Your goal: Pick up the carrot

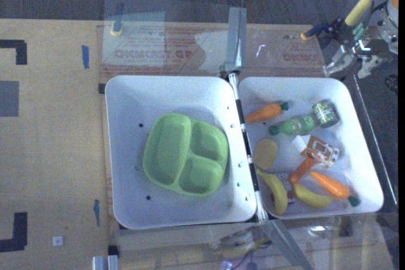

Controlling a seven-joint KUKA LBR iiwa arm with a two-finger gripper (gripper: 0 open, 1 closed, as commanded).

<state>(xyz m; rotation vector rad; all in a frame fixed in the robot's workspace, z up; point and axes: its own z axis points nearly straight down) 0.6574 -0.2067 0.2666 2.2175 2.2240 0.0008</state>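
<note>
Carrot (262, 112): I see it in the right bin (361, 136), down and to the left of the gripper (349, 65) and well apart from it. It is a smooth orange taper with a small dark green cap, lying flat with the cap turned toward the gripper's side. A second carrot (331, 186) of the same shape and gloss lies almost straight below the gripper, near the bin's lower corner, its green end pointing away from the first.

The gripper hangs outside the bin, just past its upper right corner, over dark floor. It reads as pale metal pieces with a blue part beside it. At this size I cannot tell whether it is spread or pressed together, and the arm behind it is cut off by the frame edge.

Between the two carrots lie a glossy green bottle (294, 126) on its side, a small round can (324, 112) with a blurred label, and a white and orange carton (320, 152) whose print I cannot read. A flat tan disc (266, 152) and two curved yellow bananas (276, 190) lie further left and lower.

Far left of the gripper, the left bin (123, 104) holds a matte green divided plate (186, 153) with three compartments and rounded corners.
</note>
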